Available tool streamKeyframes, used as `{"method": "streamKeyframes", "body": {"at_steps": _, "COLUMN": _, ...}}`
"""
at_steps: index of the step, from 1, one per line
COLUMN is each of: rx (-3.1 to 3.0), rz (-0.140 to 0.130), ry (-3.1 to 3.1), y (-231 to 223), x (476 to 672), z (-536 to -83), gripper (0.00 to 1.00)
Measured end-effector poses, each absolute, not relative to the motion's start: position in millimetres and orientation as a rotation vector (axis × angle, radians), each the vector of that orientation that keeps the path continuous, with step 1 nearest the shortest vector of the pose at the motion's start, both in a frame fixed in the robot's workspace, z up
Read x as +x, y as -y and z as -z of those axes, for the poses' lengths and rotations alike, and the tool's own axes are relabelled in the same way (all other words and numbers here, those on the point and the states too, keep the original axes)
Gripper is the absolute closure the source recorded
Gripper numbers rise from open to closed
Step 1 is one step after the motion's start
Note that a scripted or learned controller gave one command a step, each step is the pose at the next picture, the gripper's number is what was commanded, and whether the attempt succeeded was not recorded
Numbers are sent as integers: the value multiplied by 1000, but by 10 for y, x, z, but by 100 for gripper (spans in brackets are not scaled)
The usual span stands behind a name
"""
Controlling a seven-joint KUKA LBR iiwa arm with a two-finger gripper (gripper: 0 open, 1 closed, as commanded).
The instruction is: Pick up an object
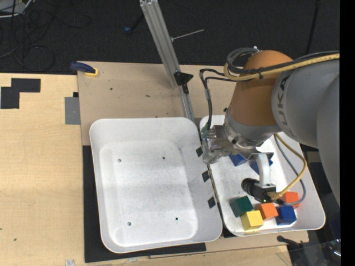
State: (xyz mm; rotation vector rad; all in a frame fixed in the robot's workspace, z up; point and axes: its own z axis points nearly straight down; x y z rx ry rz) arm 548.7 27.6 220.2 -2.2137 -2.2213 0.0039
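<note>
Gripper [212, 150] over right bin [312, 225]; blue block [238, 160] just beside.

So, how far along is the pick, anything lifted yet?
Done: nothing that I can see; the small green cube, yellow cube, orange cube and blue cube lie clustered on the floor of the right-hand white bin. In hand: the end effector is low over that bin's left side, near a blue piece. Left: grasp and lift.

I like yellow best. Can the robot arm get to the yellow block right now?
Probably yes. The yellow block lies in the right bin with nothing on top, but the green block and orange block crowd its sides.
</note>
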Motion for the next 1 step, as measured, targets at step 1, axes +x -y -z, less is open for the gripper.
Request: {"method": "streamKeyframes", "body": {"at_steps": 1, "rx": -2214, "rz": -3, "ry": 2223, "y": -802, "x": 5514, "z": -2176, "gripper": 100}}
